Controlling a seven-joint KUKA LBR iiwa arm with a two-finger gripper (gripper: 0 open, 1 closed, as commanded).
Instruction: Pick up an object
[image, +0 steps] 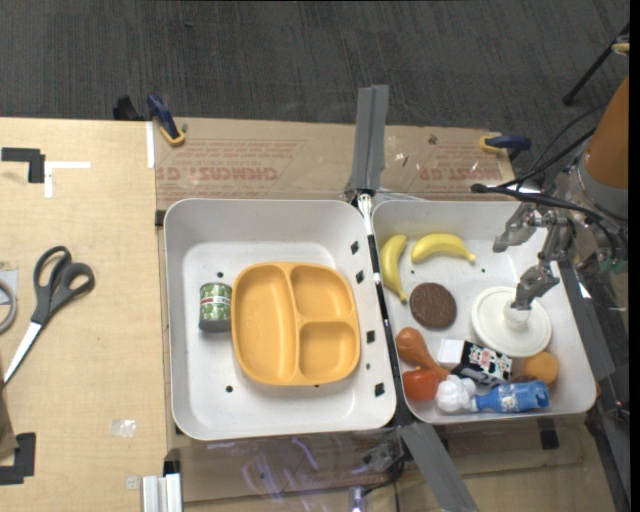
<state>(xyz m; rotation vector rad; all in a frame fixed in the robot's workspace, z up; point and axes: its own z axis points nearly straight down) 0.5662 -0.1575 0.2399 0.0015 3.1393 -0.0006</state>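
On the wooden table (80, 400), a pair of scissors (45, 295) lies at the left of the frame, well apart from both bins. The left bin (190, 400) holds an orange divided plate (297, 323) with a small green can (214, 306) lying just beside its left edge.

The right bin (575, 400) is crowded. Two bananas sit near its upper left: one banana (392, 265) runs along the divider, the other banana (442, 246) curves across just to its right. Below them lies a brown round cookie (433, 304). Along the lower part are a toy drumstick (415, 347), a red piece (422, 383), a black-and-white carton (483, 361), a blue bottle (500, 398) with a white end, and an orange ball (540, 367).

The white disc (511, 320) lies right of the cookie, above the carton. The end effector (528, 288) comes in from the upper right; one finger tip rests at the disc's raised centre. Whether it is open or closed I cannot tell, and nothing is visibly gripped.
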